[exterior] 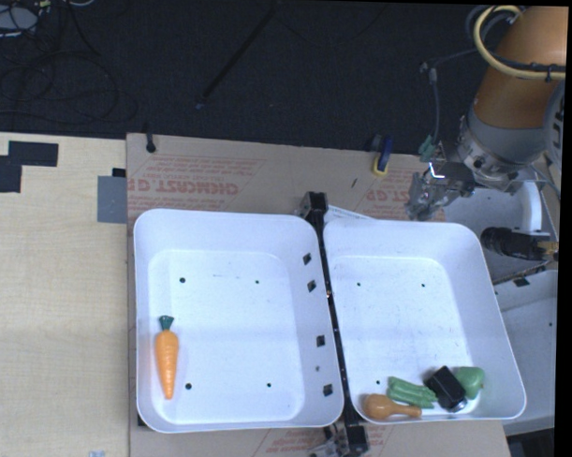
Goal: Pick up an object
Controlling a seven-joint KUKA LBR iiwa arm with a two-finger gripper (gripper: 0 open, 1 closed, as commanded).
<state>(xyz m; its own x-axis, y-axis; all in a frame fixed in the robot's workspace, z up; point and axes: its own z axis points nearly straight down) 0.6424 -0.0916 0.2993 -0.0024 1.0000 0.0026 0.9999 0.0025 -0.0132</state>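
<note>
On cardboard-topped bench [269, 175], 2 white bins [229, 240] sit w/ dark floor behind; gripper [428, 195] jaw state unclear.

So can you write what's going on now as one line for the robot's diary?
arm: above right bin's far edge | carrot: left bin | black block, green and orange toys: right bin, near corner | nothing picked

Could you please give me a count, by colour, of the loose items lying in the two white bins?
Orange: 2, the carrot in the left bin and the orange pear-shaped piece in the right bin
Green: 2, the green pod and the green piece
Black: 1, the black block
Total: 5
</note>
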